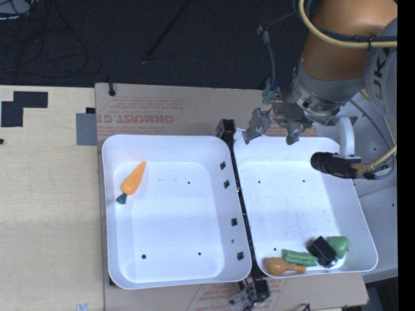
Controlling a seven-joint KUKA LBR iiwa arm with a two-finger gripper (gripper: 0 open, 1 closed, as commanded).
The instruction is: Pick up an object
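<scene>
Camera view: the gripper (275, 129) hangs with fingers spread and nothing between them, over the upper edge of the right bin (363, 229), right of frame centre. The nearest candidates sit clustered in that bin's lower right corner: a green toy (299, 257), a black block (321, 251) resting against it, a second green piece (339, 243) and an orange-tan pear-shaped toy (283, 266). All look like small, light, rigid plastic, probably smooth; the block's flat sides seem the surest hold. Crowding and the bin wall could hamper the fingers. A toy carrot (133, 179) lies alone at upper left of the left bin (110, 225), free for a grasp across its middle.
</scene>
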